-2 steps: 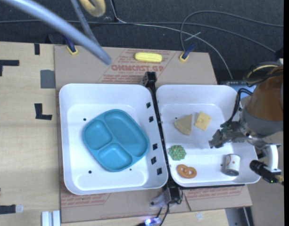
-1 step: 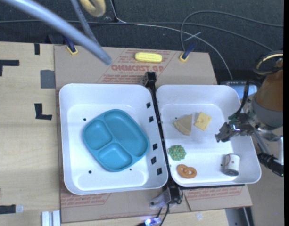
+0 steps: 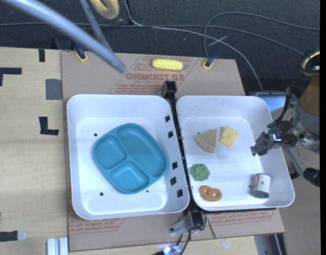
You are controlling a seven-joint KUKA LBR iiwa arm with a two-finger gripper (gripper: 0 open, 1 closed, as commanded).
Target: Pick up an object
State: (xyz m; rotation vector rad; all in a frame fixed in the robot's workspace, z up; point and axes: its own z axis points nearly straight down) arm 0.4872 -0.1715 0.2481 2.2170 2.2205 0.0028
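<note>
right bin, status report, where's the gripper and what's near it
Gripper over right bin's right edge, nothing visibly held. Small grey-and-white cylinder lies just below it, untouched. Nothing between them.

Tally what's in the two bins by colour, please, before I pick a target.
Blue: 1, the divided plate
Yellow: 1, the cheese cube
Tan: 1, the wedge
Green: 1, the round piece
Orange-brown: 1, the pretzel
Grey: 1, the small can
Total: 6
</note>
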